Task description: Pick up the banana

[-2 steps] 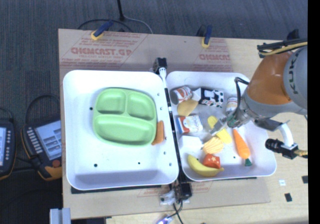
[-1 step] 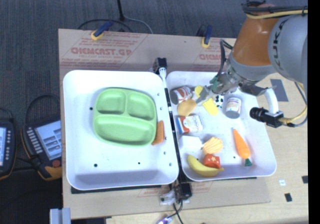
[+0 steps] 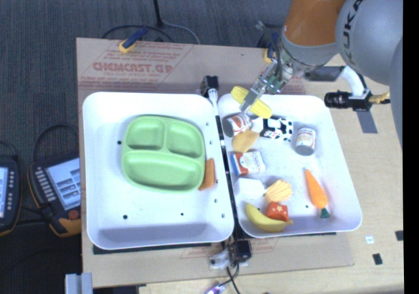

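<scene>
You are looking down on two white bins sitting side by side on the tabletop (image 3: 383, 234). The gripper (image 3: 251, 101) is hanging over the far rim of the right bin (image 3: 345, 155), and its fingers are pinching a yellow block (image 3: 252, 100) between them.

The banana (image 3: 256, 217) is lying well away from the fingers, at the bin's near rim, curving along the front wall. A red piece (image 3: 277, 210) is resting against it, and a yellow ridged piece (image 3: 279, 190) is sitting just beyond that. Open white floor is showing between these and the orange carrot (image 3: 316, 192), which is lying toward the right wall.

Directly below the fingers, things are crowding together: a black-and-white patterned item (image 3: 275, 128), a small can (image 3: 304, 139), an orange wedge (image 3: 243, 140) and a red-and-white packet (image 3: 248, 164); their labels are too small to read.

The left bin (image 3: 98, 155) is holding a green divided plate (image 3: 163, 152), with an orange stick (image 3: 209, 173) lying along the wall shared by both bins and bare floor ringing the plate.

The board (image 3: 137, 63) under the bins is carrying faint red lettering, only partly legible. The arm (image 3: 357, 11) is showing "KU" on its grey casing.
</scene>
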`<state>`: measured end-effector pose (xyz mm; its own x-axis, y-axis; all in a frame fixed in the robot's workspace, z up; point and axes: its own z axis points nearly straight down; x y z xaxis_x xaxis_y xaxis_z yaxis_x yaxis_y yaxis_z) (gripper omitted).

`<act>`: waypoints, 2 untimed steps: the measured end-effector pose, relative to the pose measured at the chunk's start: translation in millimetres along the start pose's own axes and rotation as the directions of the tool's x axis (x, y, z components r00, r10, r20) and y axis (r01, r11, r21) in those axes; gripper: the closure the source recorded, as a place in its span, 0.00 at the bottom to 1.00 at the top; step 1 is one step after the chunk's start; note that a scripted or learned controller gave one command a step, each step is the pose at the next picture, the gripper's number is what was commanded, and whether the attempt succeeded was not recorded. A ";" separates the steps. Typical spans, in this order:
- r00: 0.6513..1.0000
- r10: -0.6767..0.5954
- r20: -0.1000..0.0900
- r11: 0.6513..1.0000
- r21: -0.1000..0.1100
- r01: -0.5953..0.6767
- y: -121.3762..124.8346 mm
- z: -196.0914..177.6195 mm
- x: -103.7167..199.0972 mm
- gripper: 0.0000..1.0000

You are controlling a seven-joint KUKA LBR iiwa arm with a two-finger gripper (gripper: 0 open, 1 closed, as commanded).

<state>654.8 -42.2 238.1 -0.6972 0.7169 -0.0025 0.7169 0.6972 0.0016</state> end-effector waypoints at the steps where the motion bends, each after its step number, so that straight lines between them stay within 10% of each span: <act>1: 1.000 0.024 -0.003 1.000 0.002 -0.024 36.7 53.3 45.2 1.00; 2: 0.991 -0.131 -0.003 0.991 0.001 0.131 48.4 53.6 125.8 1.00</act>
<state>602.0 81.7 184.3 -0.7853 0.6191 0.0002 0.6191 0.7853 0.0002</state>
